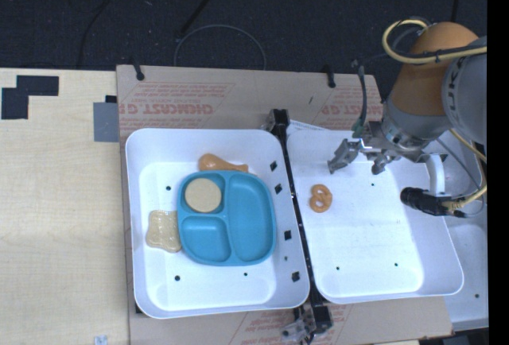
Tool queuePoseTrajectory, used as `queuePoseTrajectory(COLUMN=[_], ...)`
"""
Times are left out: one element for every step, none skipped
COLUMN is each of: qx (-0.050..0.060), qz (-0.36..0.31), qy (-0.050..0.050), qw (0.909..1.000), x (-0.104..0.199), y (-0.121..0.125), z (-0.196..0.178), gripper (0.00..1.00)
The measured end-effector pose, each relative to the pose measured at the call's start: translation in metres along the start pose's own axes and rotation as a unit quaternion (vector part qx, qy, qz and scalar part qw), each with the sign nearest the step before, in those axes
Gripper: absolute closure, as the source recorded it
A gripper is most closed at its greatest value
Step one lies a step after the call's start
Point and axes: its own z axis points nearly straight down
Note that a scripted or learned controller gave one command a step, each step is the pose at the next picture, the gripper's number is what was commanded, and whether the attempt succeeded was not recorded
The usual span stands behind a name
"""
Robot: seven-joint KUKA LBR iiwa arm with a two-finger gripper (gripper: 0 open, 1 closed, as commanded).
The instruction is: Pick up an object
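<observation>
A small orange pretzel point(320, 198) lies on the floor of the right bin point(382, 256), near its left side. My gripper point(361, 158) hangs over the back of the right bin, up and to the right of the pretzel, its two fingers spread apart with nothing between them. In the left bin point(159, 288) sits a blue divided plate point(231, 220) with a round tan cracker point(202, 195) in its upper left compartment. A pale toast-like piece point(163, 230) lies left of the plate. An orange piece point(221, 164) pokes out behind the plate.
A black divider point(288, 208) runs between the two bins. A cardboard sheet point(199, 97) lies under both bins. The arm point(429, 81) comes in from the right, above the right bin's back corner.
</observation>
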Motion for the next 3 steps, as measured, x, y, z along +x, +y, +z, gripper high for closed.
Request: queuePoseTrajectory(qx=[0.0,-0.006,-0.002], qz=[0.0,0.001,0.003], qy=[0.0,-0.001,-0.001], qw=[1.0,1.0,1.0], x=[0.004,0.005,0.004], y=[-0.001,0.002,-0.001], z=[0.064,0.08,0.073], gripper=[0.0,0.0,1.0])
